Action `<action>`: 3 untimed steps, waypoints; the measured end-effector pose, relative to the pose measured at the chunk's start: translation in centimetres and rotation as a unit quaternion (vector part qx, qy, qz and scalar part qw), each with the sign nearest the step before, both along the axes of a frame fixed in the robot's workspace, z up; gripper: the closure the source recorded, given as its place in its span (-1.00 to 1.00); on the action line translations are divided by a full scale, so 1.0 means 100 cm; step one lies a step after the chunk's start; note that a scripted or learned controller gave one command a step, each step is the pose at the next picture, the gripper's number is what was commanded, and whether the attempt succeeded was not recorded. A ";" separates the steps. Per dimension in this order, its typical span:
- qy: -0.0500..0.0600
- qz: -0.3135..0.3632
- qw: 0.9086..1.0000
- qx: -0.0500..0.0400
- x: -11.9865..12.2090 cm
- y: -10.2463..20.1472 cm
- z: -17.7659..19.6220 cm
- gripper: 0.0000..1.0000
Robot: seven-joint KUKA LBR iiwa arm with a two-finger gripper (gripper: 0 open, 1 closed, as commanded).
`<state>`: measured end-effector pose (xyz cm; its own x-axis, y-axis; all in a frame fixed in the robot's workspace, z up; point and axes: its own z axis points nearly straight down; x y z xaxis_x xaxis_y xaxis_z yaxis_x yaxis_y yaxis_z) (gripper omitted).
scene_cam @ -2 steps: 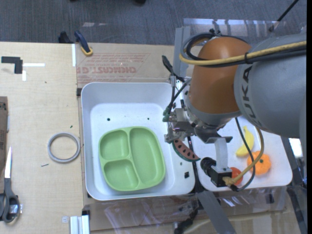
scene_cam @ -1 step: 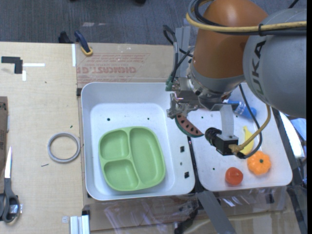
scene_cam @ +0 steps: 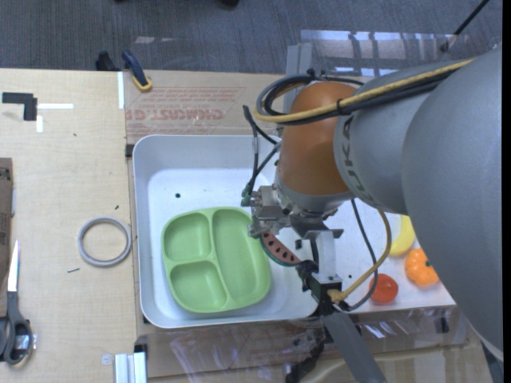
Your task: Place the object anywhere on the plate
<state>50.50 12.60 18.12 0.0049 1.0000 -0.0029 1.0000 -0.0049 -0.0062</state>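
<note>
So the green plate (scene_cam: 215,259) is the landmark here: a light green divided one with three compartments, sitting in a shallow white bin (scene_cam: 152,174) and taking up the bin's lower-middle. Right at the plate's right edge there's a watermelon slice (scene_cam: 281,251), a toy wedge with a dark green rind curving along the outside and red flesh with dark seed dots. It looks tilted, and I can't tell if it's touching the plate rim or just beside it. The end effector (scene_cam: 267,234) hangs right over that same right edge of the plate, directly above the slice, and honestly I can't tell whether it's gripping the slice or what state it's in, since the metal bits and cables hide it. The big grey arm (scene_cam: 431,158) with its orange band fills everything to the right of the plate. Further right of the plate, past the arm, there's a red tomato (scene_cam: 385,288), an orange fruit (scene_cam: 421,268) and a bit of something yellow (scene_cam: 402,238). Left of the plate, outside the bin on the wooden worktop (scene_cam: 64,174), lies a grey ring (scene_cam: 104,241).
</note>
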 end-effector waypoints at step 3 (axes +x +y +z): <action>-0.001 0.000 1.000 0.001 -0.028 -0.110 0.009 1.00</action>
<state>47.70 1.58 19.05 0.0041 1.0000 -0.0013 1.0000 -0.0041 -0.0042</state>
